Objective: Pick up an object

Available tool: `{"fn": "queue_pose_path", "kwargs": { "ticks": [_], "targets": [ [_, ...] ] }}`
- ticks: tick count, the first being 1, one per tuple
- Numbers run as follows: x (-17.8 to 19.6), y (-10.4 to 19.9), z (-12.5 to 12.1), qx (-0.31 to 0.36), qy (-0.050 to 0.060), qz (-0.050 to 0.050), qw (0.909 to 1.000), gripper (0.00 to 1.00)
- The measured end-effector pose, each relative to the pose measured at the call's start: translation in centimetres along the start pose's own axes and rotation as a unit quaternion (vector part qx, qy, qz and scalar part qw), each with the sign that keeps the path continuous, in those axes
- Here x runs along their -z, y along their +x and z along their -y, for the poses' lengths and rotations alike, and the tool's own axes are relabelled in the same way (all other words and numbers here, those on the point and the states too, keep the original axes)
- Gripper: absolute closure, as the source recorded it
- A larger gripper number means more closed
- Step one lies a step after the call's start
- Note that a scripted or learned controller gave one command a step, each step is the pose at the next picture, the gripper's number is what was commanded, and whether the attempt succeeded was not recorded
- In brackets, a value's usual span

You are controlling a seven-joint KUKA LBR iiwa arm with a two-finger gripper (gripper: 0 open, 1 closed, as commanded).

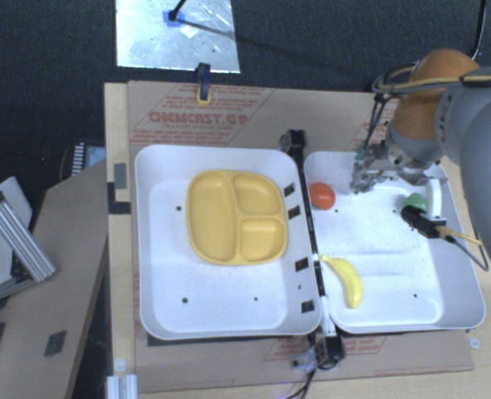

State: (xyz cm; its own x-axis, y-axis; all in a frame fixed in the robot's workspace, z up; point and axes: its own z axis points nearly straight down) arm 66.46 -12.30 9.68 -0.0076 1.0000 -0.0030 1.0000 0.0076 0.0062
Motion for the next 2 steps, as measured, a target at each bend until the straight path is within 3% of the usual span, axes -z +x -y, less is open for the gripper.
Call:
{"fn": "queue_pose_path", "kwargs": {
  "ticks": [2],
  "targets": [
    [10.8,-0.4,0.3,-0.002,-0.001,-0.001,1.0000,1.00]
  ]
}}
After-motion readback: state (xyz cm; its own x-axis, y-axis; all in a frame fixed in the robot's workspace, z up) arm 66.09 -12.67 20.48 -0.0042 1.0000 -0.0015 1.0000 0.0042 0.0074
